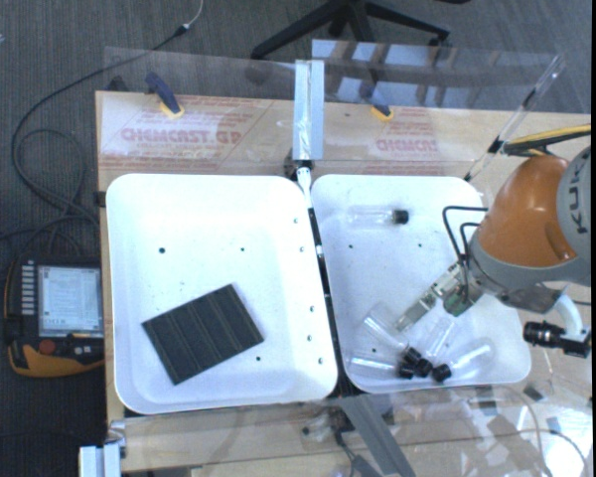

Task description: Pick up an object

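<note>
Camera view: gripper (439, 303) down inside right bin (350, 266), above the pile of clear tubes (417, 351) with black caps at its near edge. Finger state: cannot tell, too blurred. One more tube (377, 216) lying alone near right bin's far wall. Dark ribbed pad (203, 332) flat in left bin (139, 207), near side.

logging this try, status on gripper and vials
Gripper low in right bin, over clear vials. No grasp seen. One vial apart, far end. Dark pad in left bin.
</note>
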Robot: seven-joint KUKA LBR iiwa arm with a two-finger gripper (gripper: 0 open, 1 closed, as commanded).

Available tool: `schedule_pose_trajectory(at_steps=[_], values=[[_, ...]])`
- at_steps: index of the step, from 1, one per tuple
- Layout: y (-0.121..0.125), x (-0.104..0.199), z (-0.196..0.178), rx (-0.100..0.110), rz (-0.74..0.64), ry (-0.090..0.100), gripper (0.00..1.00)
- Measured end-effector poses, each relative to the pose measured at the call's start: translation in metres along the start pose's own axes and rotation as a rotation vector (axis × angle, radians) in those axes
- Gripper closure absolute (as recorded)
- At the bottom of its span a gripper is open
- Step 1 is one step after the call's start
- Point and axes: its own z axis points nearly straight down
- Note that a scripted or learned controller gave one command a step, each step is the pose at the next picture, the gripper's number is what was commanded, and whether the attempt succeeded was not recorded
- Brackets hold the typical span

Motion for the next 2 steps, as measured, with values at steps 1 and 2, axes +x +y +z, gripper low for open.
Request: schedule_pose_trajectory(at_steps=[1,2], values=[[0.084,-0.081,0.004,0.001,0.046,0.001,0.00],[0.051,-0.008,0.001,0.004,0.119,0.004,0.00]])
